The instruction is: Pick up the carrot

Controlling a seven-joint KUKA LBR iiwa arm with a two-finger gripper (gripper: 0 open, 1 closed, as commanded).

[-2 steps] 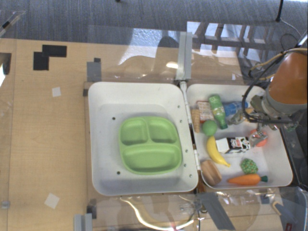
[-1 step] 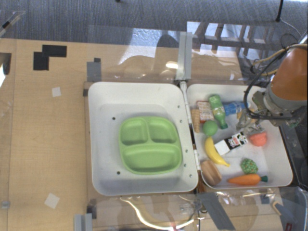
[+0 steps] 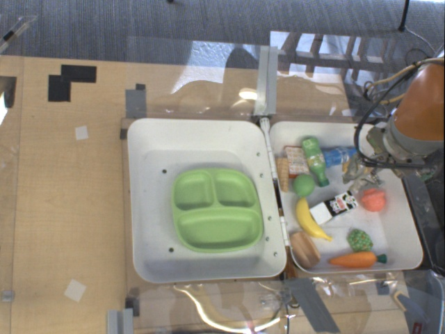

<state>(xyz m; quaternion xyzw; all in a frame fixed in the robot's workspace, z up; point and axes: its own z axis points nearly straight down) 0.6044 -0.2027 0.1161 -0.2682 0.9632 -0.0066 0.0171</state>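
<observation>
Carrot (image 3: 354,259) lies well apart from the pincer (image 3: 361,175), whose state I cannot tell.

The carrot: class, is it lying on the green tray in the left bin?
No. The carrot lies on the floor of the right bin near its front edge, while the green tray sits in the left bin.

My arm (image 3: 417,110) is grey with an orange band. Both shallow bins (image 3: 149,186) are white. The divided plastic tray (image 3: 217,209) is light green. The tapered carrot (image 3: 352,259) is orange, its stub dark green. The curved banana (image 3: 310,220) is yellow.
</observation>
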